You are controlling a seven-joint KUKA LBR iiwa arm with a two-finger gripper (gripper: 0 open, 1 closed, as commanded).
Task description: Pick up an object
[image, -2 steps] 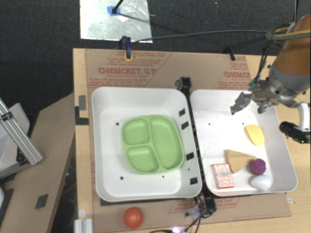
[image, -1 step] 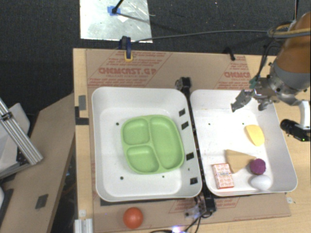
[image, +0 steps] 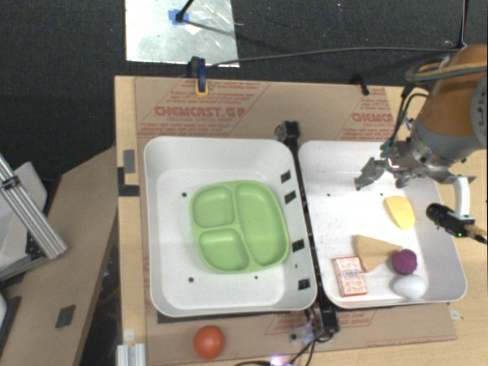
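The right bin [image: 335, 166] holds several small objects. A yellow oval piece [image: 399, 210] lies near its right side. Below it are a tan wedge [image: 372, 250], a purple ball [image: 404, 261] and a white egg shape [image: 409, 286], with a small red and white box [image: 350, 275] at the front. My gripper [image: 386, 177] hangs over the back of this bin, above and left of the yellow piece. It is open, with nothing between its fingers.
The left bin [image: 164, 204] holds a green divided plate [image: 239, 226]. An orange ball [image: 208, 341] sits on the bench in front of the left bin. Black clips line the wall between the bins [image: 299, 227]. A black fixture [image: 450, 219] overhangs the right rim.
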